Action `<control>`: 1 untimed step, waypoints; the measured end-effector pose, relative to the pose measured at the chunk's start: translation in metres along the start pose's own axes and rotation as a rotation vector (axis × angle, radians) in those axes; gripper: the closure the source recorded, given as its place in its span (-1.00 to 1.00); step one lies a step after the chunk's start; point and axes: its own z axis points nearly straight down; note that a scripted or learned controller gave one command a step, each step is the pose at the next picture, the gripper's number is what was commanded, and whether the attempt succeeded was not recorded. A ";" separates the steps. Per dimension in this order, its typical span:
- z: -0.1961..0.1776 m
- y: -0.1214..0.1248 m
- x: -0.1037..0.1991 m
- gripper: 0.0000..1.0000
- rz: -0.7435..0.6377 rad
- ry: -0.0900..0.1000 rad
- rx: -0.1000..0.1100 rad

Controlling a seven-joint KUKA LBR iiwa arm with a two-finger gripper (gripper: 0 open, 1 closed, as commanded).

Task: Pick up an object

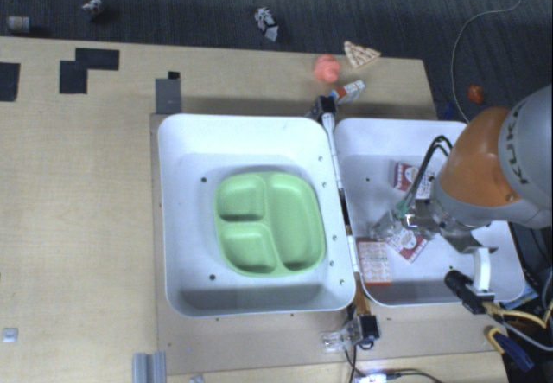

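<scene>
My pincer (404,219) hangs low in the right bin (371,141), right over a small red and white packet (406,243), but I cannot tell how it is set because the arm hides it. The packet lies flat near the front of that bin, just beside a red and white card (373,262), and another red packet (404,175) sits a bit farther back. I think the packet is light, thin and crinkly, so I would pinch it across a raised edge, not the flat face. The green tray (268,221) in the left bin (186,200) looks stiff and harder to grab.
</scene>
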 end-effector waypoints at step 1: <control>-0.011 0.002 0.000 1.00 -0.001 -0.002 -0.006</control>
